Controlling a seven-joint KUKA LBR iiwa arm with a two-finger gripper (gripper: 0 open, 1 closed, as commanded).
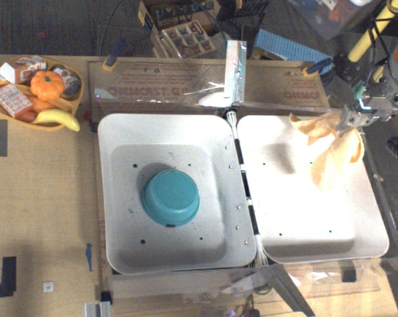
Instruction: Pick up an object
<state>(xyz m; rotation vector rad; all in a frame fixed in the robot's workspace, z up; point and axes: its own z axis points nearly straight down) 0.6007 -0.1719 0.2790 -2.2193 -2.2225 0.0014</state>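
Two-finger gripper (350,125) pinches limp tan cloth (332,152) hanging above right shallow white bin (358,243); teal round bowl (171,197) upside-down in left white bin (113,177).

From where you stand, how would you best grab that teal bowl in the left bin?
The teal bowl lies upside down in the left bin, so its rim is against the floor. I would probably come straight down from above and pinch across its round sides with the gripper spread wide, since no edge stands free.
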